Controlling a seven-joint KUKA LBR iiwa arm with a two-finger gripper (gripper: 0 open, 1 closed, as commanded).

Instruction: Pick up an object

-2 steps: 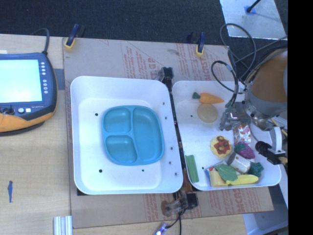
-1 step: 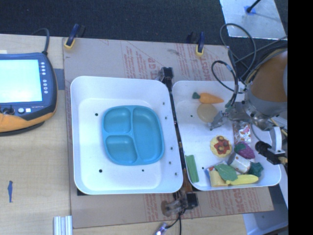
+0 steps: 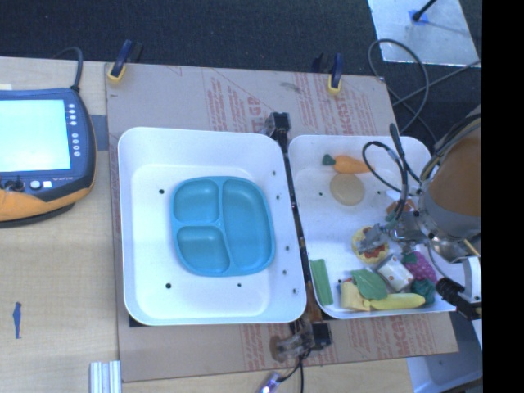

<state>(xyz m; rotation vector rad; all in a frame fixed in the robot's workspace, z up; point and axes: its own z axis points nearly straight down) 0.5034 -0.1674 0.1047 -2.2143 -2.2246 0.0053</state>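
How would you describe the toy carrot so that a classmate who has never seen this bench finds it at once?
Look at the right-hand white bin, the one crowded with small toys. At its far edge, above a pale round disc, lies the carrot. It is orange with a small green top at its left end, apart from the heap at the near edge.

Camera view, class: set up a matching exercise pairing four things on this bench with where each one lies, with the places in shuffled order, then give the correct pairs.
Things:
1. blue divided plate
2. toy carrot
3. green stick
4. handheld screen

Places:
A. near the left wall of the right bin
B. on the bench, outside the bins, at the view's left
C. in the middle of the left bin
D. at the far end of the right bin

Pairs: 1-C, 2-D, 3-A, 4-B
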